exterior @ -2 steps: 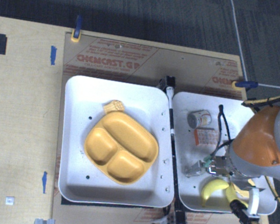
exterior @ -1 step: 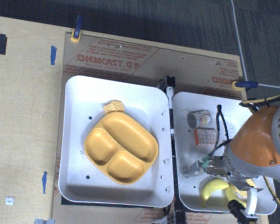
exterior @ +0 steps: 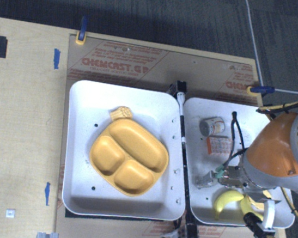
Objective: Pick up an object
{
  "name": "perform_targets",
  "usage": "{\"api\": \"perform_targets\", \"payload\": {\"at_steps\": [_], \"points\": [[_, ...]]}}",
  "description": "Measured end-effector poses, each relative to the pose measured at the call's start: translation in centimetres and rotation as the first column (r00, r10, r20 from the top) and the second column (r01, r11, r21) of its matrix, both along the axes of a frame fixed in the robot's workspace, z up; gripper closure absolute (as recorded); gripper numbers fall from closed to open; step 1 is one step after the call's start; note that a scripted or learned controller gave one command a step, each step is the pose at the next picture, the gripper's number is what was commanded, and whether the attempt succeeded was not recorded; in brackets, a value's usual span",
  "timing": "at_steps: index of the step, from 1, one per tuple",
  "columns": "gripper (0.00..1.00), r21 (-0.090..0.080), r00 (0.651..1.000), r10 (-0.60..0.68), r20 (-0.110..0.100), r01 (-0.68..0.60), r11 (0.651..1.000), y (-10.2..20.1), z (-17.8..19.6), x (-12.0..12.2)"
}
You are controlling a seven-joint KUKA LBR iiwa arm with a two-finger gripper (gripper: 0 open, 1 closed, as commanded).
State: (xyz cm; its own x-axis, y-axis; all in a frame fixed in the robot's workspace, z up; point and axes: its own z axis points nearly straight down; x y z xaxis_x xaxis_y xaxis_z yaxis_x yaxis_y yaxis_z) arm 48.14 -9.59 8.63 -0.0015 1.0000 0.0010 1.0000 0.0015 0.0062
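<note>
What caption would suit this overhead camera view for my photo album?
Robot arm reaching into the right bin above a banana and small can; yellow divided tray in the left bin.

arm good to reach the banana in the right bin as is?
Probably yes. The banana lies in the right bin just below the arm's wrist, nothing on top of it; the small can sits well away at the far end.

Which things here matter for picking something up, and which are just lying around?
Job in hand:
gripper
banana
can
right bin

Lying about:
yellow divided tray
left bin
blue clamp
</note>
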Motion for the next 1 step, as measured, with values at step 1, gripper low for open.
{"api": "perform_targets", "payload": {"at_steps": [1], "points": [[0.00,-0.004,1.000,-0.002,0.001,0.002,1.000,0.29,0.01,0.01]]}}
